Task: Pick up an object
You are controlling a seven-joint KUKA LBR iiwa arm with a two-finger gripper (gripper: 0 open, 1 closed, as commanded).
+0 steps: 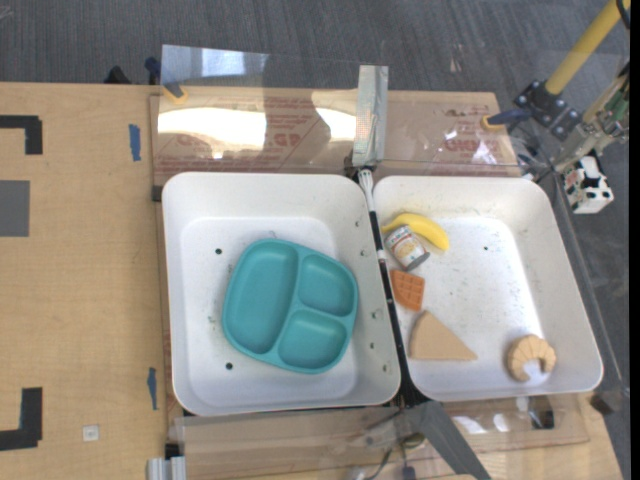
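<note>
The right bin (pixel 500 258) holds several small items. A yellow banana (pixel 427 230) lies near its back left corner, touching a small tilted can (pixel 405 247) with a pale label. Just in front of the can lies an orange square waffle piece (pixel 407 289). A tan triangular wedge (pixel 437 340) rests nearer the front. By the front right corner sits a light brown croissant-like piece (pixel 530 357). In the left bin (pixel 190 268) a teal plate (pixel 290 305) with three compartments lies flat in the middle.
Clear plastic panels (pixel 260 118) stand behind the bins, with an upright strip (pixel 371 108) between them. Brown cardboard (pixel 70 268) covers the bench to the left. A yellow pole with black clamps (pixel 560 98) stands beyond the right bin's back right corner.
</note>
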